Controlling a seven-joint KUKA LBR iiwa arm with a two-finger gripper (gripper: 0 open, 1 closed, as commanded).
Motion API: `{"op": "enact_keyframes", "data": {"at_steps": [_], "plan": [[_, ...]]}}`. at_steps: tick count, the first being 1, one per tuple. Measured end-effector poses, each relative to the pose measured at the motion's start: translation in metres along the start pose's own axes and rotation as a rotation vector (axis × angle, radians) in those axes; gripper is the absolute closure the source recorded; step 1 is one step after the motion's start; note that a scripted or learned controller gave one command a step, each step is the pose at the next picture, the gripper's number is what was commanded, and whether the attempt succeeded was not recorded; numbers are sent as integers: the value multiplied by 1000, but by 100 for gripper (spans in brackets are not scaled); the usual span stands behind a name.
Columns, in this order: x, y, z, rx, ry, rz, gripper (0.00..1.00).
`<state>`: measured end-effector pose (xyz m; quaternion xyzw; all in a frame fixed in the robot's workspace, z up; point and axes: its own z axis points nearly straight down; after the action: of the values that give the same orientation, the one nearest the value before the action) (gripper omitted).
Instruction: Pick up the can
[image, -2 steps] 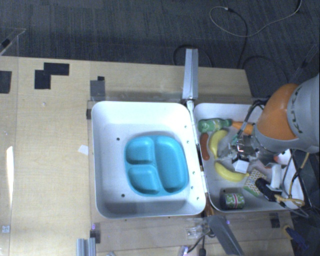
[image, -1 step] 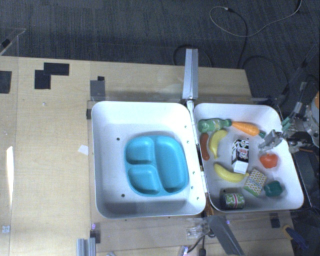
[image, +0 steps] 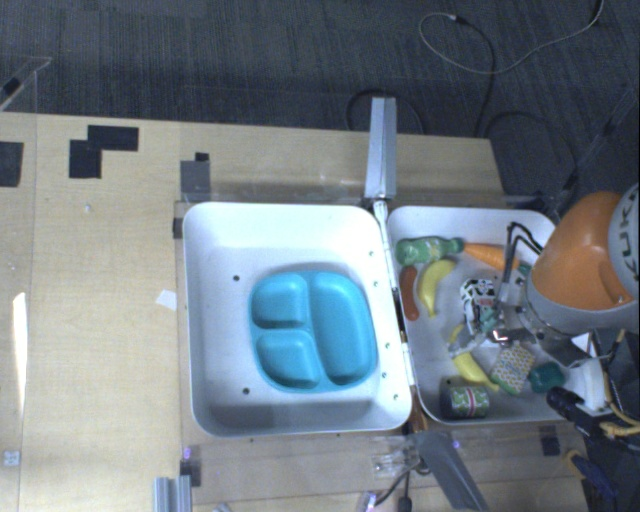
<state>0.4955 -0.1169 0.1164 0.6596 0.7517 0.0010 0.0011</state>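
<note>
I have 2 bins side by side: the left bin (image: 205, 330) holds a blue tray (image: 312, 330) with 3 compartments, and the right bin (image: 432, 395) is crowded with toys. The arm (image: 590, 265) comes in from 3 o'clock, its orange band over the right bin's 3 o'clock side. The gripper (image: 490, 318) hangs near the bin's middle; how it is set I cannot tell from here. A banana (image: 432, 283) lies at 11 o'clock, a carrot (image: 485, 254) at 12. The can (image: 467, 401) lies on its side at 7 o'clock in the right bin, near the front wall, apart from the gripper. I judge this the approach step: next I need to shift toward 7 o'clock and descend over the can.
</note>
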Motion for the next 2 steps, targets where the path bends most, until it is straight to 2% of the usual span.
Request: {"op": "enact_keyframes", "data": {"at_steps": [1, 2], "plan": [[-52, 98, 23, -2, -1, 52, 0], [-62, -9, 28, -7, -3, 158, 0]]}}
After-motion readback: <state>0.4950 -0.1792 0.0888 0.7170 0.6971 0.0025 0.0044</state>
